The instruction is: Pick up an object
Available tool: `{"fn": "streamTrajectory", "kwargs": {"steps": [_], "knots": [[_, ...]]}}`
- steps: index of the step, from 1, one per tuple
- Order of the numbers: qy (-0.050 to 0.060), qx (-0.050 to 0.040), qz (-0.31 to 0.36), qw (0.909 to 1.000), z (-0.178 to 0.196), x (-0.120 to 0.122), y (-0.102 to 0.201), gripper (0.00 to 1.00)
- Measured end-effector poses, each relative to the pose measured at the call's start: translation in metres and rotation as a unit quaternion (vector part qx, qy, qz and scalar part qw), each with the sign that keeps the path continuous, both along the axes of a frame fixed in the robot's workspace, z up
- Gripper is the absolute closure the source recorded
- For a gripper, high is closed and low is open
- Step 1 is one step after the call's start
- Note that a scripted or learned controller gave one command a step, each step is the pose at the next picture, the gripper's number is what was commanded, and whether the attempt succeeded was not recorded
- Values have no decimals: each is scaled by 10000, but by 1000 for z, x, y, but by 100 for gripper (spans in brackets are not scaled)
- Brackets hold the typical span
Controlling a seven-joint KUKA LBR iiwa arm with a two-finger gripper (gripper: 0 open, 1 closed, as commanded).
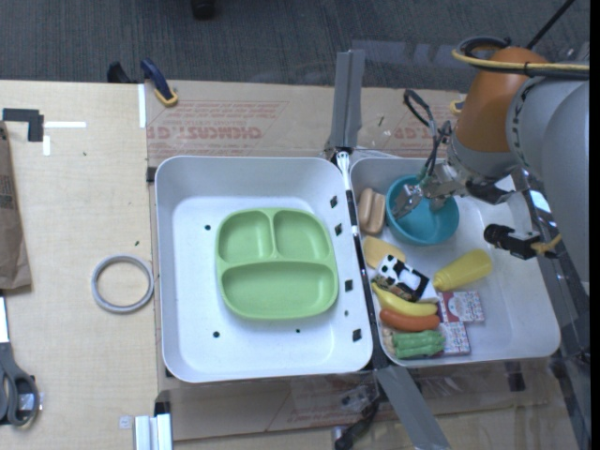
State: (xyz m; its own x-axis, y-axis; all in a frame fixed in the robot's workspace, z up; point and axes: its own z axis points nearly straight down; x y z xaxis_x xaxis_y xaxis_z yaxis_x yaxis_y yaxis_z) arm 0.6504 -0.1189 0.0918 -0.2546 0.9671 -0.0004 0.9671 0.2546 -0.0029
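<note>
My gripper [419, 193] hangs over the near-left rim of a blue bowl [429, 219] at the back of the right bin [525, 340]. The grey arm with its orange band [497, 101] reaches in from the upper right. Around the bowl lie a tan bun [372, 211], a yellow bottle [462, 270], a black-and-white toy [403, 276], a banana [405, 299], an orange sausage [410, 320], a green vegetable [417, 343] and a red-and-white box [460, 311]. A green divided plate [277, 262] sits in the left bin [178, 251].
On the bench left of the bins lie a tape ring [122, 282], a blue clamp [159, 82], scissors [16, 397] and a brown bag [11, 214]. A metal divider post [347, 101] stands between the bins at the back.
</note>
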Motion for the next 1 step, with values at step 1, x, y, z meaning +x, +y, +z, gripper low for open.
{"fn": "streamTrajectory", "kwargs": {"steps": [1], "knots": [[-17, -12, 10, 10000, 10, 1, 0, 100]]}}
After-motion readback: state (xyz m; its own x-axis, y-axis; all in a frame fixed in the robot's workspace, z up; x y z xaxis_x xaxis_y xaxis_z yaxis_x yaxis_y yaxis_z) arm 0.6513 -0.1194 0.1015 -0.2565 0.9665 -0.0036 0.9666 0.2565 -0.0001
